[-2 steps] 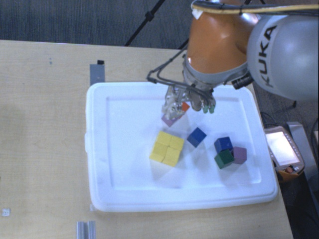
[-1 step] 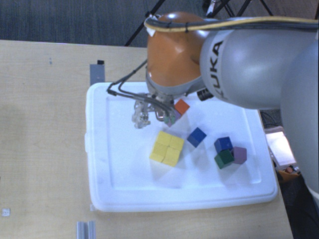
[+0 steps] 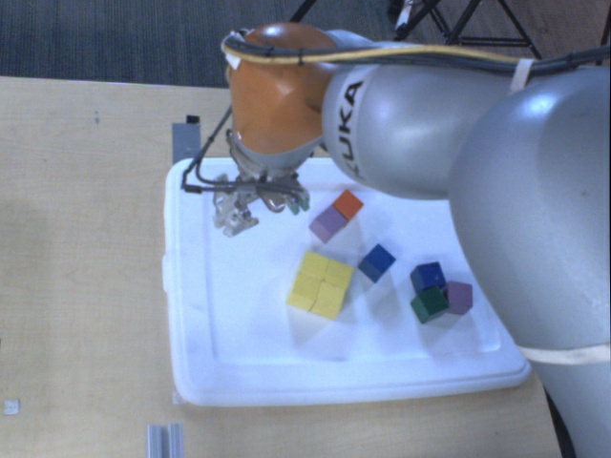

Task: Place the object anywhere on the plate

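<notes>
Here, looking down at a slant from above, a pale wooden tabletop [image 3: 76, 256] carries a shallow white plastic bin [image 3: 191, 351] with rounded corners. A thick grey robot arm with an orange band above its wrist [image 3: 277, 89] reaches in from the right and takes up much of the upper and right part of the view.

The metal two-finger pincer [image 3: 250, 203] hangs below the orange band, over the bin's upper left corner, close to the bin floor. Whether it is released or clenched cannot be told (the fingers blur into the white floor), and nothing can be seen gripped in it.

Several small wooden blocks lie on the bin floor, all apart from the pincer. An orange cube [image 3: 348, 203] and a pale purple cube [image 3: 327, 224] touch each other just right of the pincer. Below them, near the middle of the bin, lies a flat yellow square block scored into four parts [image 3: 321, 283]. A single dark blue cube [image 3: 377, 261] sits just right of the yellow one. Farther right, near the arm's grey body, a cluster of three sits together: a second dark blue cube [image 3: 427, 276] above a dark green cube [image 3: 430, 303], with a small mauve cube [image 3: 459, 297] touching their right side.

A small grey metal bracket [image 3: 185, 138] stands on the tabletop just beyond the bin's upper left corner.
</notes>
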Available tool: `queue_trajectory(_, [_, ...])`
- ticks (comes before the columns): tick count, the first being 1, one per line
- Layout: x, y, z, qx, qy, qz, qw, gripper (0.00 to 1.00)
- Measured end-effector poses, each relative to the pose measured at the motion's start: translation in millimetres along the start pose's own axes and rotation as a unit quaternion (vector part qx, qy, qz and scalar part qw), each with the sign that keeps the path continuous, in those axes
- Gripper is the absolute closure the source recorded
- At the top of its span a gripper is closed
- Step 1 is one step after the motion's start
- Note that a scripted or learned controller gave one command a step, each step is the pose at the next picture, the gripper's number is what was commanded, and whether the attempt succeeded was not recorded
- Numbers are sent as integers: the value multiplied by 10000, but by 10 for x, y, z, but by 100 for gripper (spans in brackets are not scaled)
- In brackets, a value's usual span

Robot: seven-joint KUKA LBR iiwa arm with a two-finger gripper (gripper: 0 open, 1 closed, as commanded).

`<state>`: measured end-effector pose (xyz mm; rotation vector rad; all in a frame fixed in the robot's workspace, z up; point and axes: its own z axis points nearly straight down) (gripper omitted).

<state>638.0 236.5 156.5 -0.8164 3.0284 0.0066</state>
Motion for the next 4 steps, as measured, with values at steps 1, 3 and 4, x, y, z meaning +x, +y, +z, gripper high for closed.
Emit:
queue_trajectory(1, [507,295,39,-6,15,-1717,9852,100])
queue_trajectory(3, [428,158,-713,-1,-11,-2604,9655,0])
queue_trajectory(4, [871,420,-34,-3,14,-1866,9824,0])
